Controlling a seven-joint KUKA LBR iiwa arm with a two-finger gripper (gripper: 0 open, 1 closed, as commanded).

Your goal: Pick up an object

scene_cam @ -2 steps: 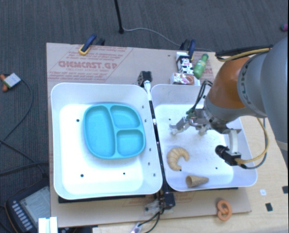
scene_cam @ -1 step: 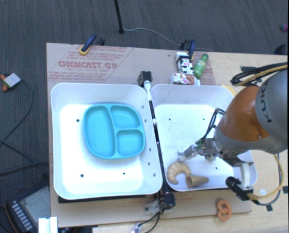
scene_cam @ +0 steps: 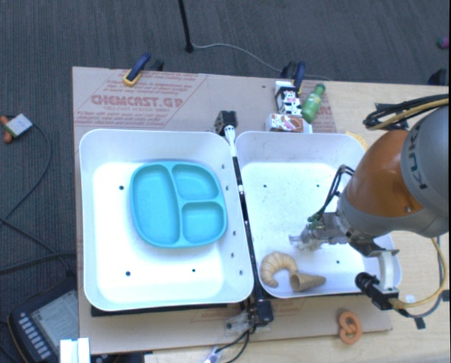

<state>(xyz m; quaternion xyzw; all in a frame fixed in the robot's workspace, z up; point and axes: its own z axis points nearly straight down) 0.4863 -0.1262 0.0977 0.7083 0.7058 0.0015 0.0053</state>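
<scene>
Arm point(scene_cam: 396, 176) bent low, claw point(scene_cam: 307, 237) (above croissant point(scene_cam: 278, 267))

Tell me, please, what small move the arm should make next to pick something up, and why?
Probably shift the tool a little toward the near rim of the right bin and lower it over the croissant. The tool sits in that bin just above the croissant and the cone-shaped piece beside it, and nothing shows in it yet, so the croissant looks like the closest target.

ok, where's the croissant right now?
The croissant lies in the right bin near its front edge, just left of the cone-shaped piece and below-left of the gripper.
</scene>
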